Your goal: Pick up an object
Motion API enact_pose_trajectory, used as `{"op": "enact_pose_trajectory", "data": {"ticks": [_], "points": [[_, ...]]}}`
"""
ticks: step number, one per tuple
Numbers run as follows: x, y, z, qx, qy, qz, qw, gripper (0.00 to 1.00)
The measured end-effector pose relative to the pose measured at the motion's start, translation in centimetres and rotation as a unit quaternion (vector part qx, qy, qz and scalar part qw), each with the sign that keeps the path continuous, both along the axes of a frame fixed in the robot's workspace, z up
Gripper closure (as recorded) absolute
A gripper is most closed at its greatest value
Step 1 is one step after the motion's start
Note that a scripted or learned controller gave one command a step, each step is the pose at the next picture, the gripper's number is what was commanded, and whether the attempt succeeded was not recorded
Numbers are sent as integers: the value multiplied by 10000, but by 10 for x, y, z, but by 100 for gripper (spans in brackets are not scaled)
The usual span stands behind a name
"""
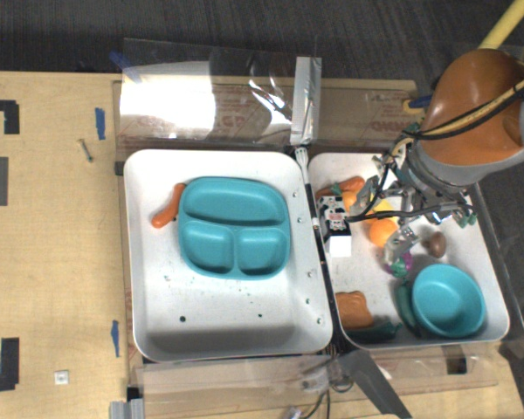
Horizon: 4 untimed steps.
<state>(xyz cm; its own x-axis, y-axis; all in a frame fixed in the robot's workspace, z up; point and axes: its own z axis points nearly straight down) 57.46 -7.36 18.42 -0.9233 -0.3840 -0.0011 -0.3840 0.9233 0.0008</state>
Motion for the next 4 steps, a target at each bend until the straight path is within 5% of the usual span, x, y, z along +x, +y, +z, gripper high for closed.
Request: {"op": "enact_pose_trajectory", "data": {"ticks": [1, 3, 4], "points": [[27, -26, -73, -10, -47, 75, 10000, 0], [22, -48, -96, 1, -55, 36, 10000, 0], [25, -47, -84, 3, -108, 38, 9999, 100]]}}
